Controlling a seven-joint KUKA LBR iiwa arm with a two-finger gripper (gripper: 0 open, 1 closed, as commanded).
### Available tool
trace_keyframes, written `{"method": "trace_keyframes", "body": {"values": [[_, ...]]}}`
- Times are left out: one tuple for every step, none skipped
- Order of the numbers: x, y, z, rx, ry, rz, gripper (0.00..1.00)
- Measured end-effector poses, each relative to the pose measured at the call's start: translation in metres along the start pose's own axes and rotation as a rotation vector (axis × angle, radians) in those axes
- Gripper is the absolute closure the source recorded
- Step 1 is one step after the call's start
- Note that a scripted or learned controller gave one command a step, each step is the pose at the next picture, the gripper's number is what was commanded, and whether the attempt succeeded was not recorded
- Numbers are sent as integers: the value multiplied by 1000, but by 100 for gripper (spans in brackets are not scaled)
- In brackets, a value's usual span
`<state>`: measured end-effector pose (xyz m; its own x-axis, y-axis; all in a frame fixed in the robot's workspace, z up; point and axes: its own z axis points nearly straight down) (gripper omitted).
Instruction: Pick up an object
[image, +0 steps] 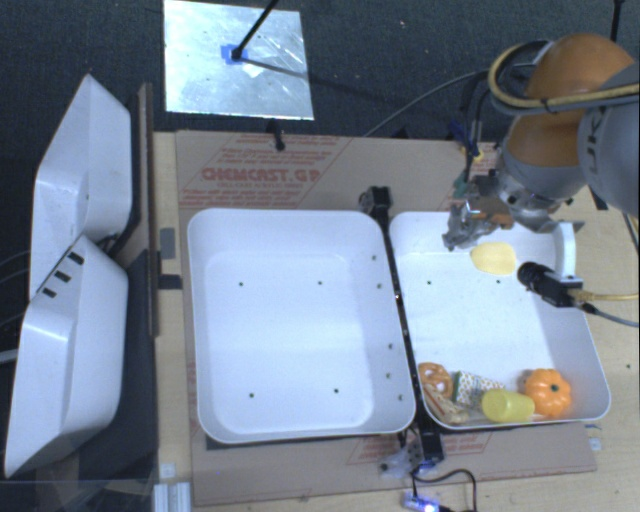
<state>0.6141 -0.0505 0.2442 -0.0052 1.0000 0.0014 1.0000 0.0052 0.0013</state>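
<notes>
Hovering beside a pale disc (493, 259), the gripper (463, 232) is being positioned for a grasp; finger state cannot be told; descent is needed.

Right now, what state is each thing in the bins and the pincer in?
Pincer: low over the right bin's far end, just left of the pale disc.
Pale disc: lying flat.
Pumpkin: in the near right corner.
Yellow cup: on its side.
Pretzel: lying flat by the left wall.
Right bin: holds all four.
</notes>
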Motion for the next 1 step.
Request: {"method": "trace_keyframes", "body": {"values": [[51, -3, -5, 0, 0, 0, 100]]}}
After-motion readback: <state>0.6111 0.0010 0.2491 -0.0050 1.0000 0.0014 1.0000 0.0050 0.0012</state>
